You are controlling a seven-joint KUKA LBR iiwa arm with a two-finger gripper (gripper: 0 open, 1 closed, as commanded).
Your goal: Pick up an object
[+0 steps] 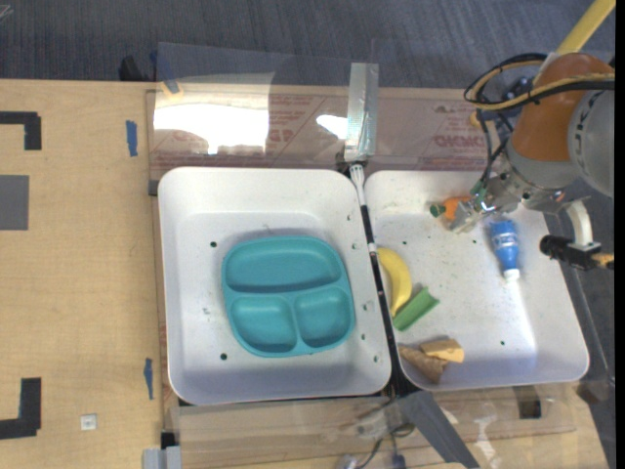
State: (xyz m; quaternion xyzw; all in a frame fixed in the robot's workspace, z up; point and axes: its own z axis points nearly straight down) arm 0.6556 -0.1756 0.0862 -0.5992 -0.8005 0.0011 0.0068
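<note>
1. Two white bins are set side by side on the bench; the right bin (547, 350) is taken as the landmark.
2. The left bin (186, 262) is seen touching the right bin's left wall; a teal divided tray (286, 294) is laid flat in its middle.
3. The arm (562, 125), grey with an orange band, is reached in over the right bin's far right corner.
4. The gripper (485, 200) is held low over the right bin's far part; whether it is open or closed cannot be told, as the tip is too small and blurred.
5. A small orange object (451, 210) is seen on the right bin's floor just left of the gripper; contact cannot be told.
6. A blue-and-white bottle (505, 246) is laid on the right bin's floor, just near-side of the gripper, apart from it.
7. A banana (396, 276) is laid against the right bin's left wall.
8. A green piece (416, 308) is seen touching the banana's near end.
9. A brown-tan object (433, 355) is laid by the right bin's near left corner.
</note>
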